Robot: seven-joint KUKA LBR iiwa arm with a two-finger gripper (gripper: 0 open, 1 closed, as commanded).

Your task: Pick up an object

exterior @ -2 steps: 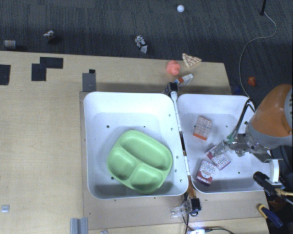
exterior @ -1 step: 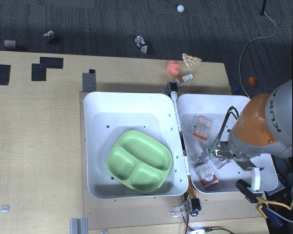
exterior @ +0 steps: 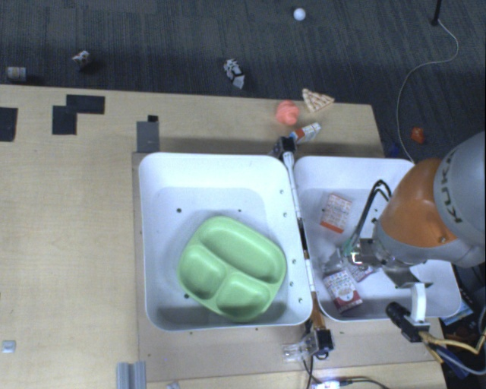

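In the right-hand shallow white plastic bin (exterior: 395, 171), near its front wall at about five o'clock from the middle of the view, lies a small dark-red and white packet (exterior: 343, 290). Just beyond it, touching or nearly touching, sits the two-finger gripper (exterior: 351, 258) of the grey arm (exterior: 425, 216) with the orange band, which enters from three o'clock. The gripper's tip is low in the bin over the packet's far end, beside a glint of pale light; whether it is spread or closed, and whether anything sits between its tips, I cannot tell, as the wrist hides them.

At about twelve o'clock from the gripper, still inside the right bin, a white and orange flat sachet (exterior: 336, 212) lies apart from the arm.

In the left-hand shallow white plastic bin (exterior: 163, 175), at nine o'clock from the gripper, a light-green plastic divided plate with three compartments (exterior: 231, 266) rests tilted toward the front right corner.

Beyond the bins, on the pale wooden bench (exterior: 68, 251), a small white and red tube (exterior: 307, 133) lies at the bench's far edge, with a pink ball (exterior: 287, 112) just past it and a tan wedge-shaped piece (exterior: 317, 99) at one o'clock from the ball. Farthest off, on the dark carpet (exterior: 175, 38), a small white ball (exterior: 299, 14) sits at twelve o'clock.
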